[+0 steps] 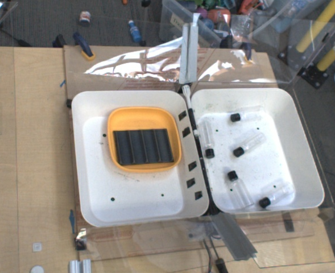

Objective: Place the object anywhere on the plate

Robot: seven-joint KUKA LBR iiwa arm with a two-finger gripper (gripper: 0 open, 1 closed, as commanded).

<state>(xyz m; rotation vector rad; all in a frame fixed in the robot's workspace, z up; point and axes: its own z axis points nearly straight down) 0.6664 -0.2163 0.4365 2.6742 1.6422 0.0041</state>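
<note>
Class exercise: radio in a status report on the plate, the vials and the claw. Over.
Orange plate in left bin, dark ridged block on it. Five clear black-capped vials loose in right bin, none on plate. Path to plate unobstructed.

Robotics lab: wooden bench (19, 152), paired white bins (99, 209), clutter-filled plastic tub (178, 7).

2 bins (93, 209), 1 plate (144, 118), 5 vials (248, 145).

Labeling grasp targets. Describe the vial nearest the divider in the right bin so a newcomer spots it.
Start at the right white bin, which holds several clear vials with black caps. Along its left wall, beside the central divider, lies the vial. It alone lies lengthwise along the divider, cap toward the camera.
</note>
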